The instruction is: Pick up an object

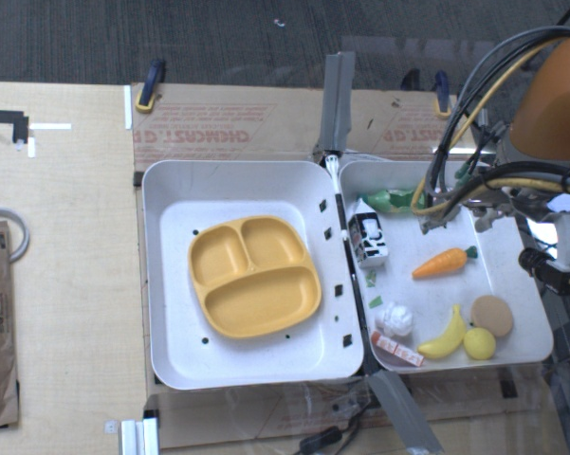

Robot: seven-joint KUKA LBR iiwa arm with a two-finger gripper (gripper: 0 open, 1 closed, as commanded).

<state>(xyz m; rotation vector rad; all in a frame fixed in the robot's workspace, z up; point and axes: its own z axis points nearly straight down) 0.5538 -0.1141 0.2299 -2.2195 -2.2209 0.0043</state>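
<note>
Hanging over the back of the right bin (541, 349), the end effector (446, 211) sits among cables and brackets, and whether it is wide or narrow I cannot tell; nothing shows in its grip. The nearest candidate looks to be the carrot (443, 262), lying just below it in the view, toward the front of the bin, with its long axis running roughly left to right, green tip to the right. A green item (389, 199) lies just to the left. Farther forward rest a banana (445, 336), a lemon (480, 343), a brown round piece (492, 313), a white crumpled thing (394, 319), a small red-and-white packet (396, 351) and a black-and-white box (367, 239) by the left wall. The left bin (166, 282) holds a yellow divided plate (254, 276) with nothing in its compartments.
</note>
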